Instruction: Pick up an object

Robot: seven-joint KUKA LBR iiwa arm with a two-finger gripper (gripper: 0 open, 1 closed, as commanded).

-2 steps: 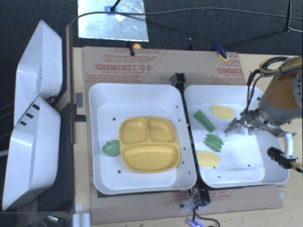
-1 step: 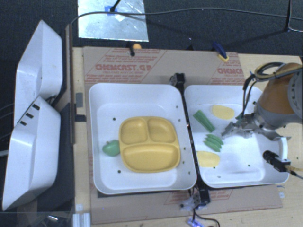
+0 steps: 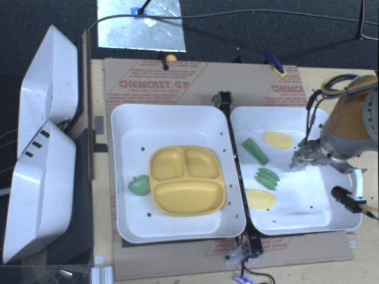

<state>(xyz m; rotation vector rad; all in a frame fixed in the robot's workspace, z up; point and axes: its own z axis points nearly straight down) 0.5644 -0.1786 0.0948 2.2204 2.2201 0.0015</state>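
Robot gripper (image 3: pixel 300 158) sits low in right bin (image 3: pixel 296 218), near its right edge; can't tell if open or closed. Pale yellow piece (image 3: pixel 279 139) just beside it, w/ green stick (image 3: pixel 255 150), green pods (image 3: pixel 267 177), yellow slice (image 3: pixel 259 199) along bin's left side. Left bin (image 3: pixel 172 114): yellow divided plate (image 3: pixel 187 179), green item (image 3: pixel 139 185).

- The arm (image 3: pixel 355 120) is cut off by the right edge, so just its orange band and grey wrist show.
- The claw (image 3: pixel 301 158) is small and blurred; whether its fingertips are apart or together cannot be told.
- The green piece (image 3: pixel 139 186) in the left bin (image 3: pixel 127 129) is partly tucked behind the yellow tray (image 3: pixel 187 179), so its shape is unclear.
- The white covers (image 3: pixel 44 141) at the left run past the left edge.
- Small fittings at the table's (image 3: pixel 98 218) lower edge, by the cables (image 3: pixel 246 259), are too blurred to name.
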